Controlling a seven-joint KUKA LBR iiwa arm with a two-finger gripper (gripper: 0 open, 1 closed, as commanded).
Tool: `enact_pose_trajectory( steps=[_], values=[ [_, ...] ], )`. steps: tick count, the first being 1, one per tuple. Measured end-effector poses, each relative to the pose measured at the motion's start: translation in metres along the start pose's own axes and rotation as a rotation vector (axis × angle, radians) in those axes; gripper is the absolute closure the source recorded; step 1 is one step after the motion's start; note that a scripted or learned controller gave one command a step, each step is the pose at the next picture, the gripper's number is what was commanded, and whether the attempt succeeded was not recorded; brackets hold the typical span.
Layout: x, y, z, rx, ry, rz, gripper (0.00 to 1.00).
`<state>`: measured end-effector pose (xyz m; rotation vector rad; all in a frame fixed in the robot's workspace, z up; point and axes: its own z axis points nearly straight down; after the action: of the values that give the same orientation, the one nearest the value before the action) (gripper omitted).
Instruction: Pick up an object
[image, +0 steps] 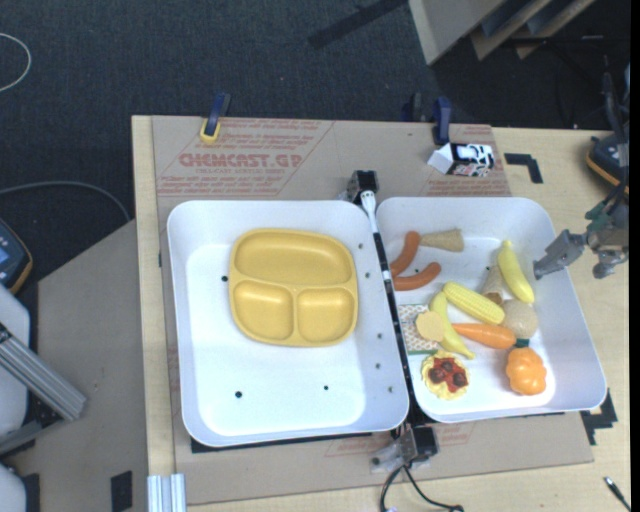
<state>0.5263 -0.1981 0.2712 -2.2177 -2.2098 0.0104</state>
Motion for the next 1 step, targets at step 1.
enact_pose_trajectory(
  steps=[1],
  values=[
    [0.0005,0.0021,-0.0067,-0.013,-0.003,-0.003,0.0]
  ],
)
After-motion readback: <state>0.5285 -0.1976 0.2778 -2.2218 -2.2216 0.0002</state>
